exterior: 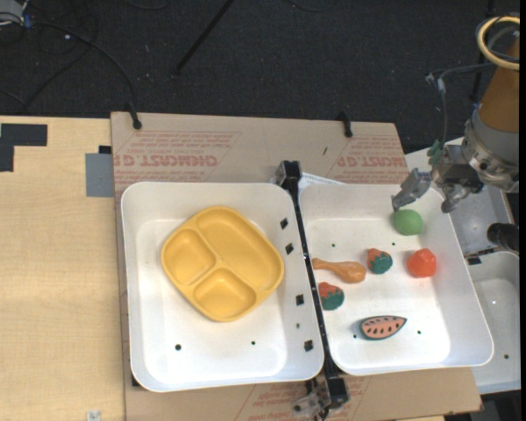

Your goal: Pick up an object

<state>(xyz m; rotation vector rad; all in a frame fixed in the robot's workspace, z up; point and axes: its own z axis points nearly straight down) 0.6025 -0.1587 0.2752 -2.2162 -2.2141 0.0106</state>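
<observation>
Gripper [431,193] open, empty, just above green ball [408,222] in rt bin [473,323].

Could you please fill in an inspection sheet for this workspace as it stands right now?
Surface: two white bins side by side, left bin and right bin, on cardboard over a wooden bench.
Job's things: in the right bin, green ball, red-orange piece, drumstick, watermelon slice, two small red-and-green pieces.
Clutter: yellow divided tray in the left bin.
Gripper: gripper open above the right bin's far right corner, next to the green ball, holding nothing.
Cables: black cables on the dark floor behind.
Surroundings: dark carpet beyond the bench.
</observation>
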